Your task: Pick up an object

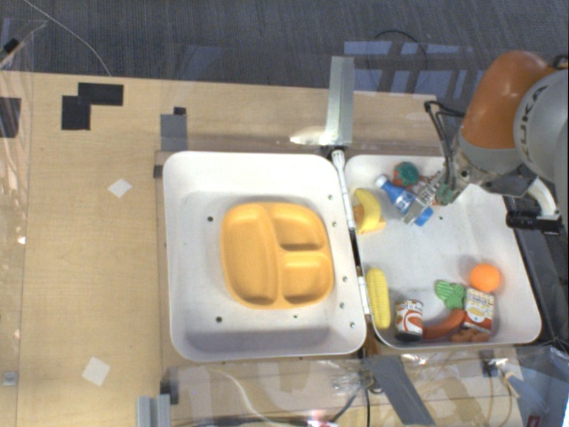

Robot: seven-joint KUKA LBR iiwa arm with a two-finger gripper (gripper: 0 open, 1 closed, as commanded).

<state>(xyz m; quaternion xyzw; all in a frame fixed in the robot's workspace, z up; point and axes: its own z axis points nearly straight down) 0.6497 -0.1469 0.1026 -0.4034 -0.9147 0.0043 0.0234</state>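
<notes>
Camera view: gripper [430,199] low over right bin [511,238]

Robot lab, wooden bench [89,265], white bins [258,336]

The grey arm [524,132] reaches in from the right, orange-banded wrist bent down, its claw [436,194] hanging low

Blue-white bottle [397,195] lying tilted, right bin's far-left area, beside banana [367,210].
</notes>
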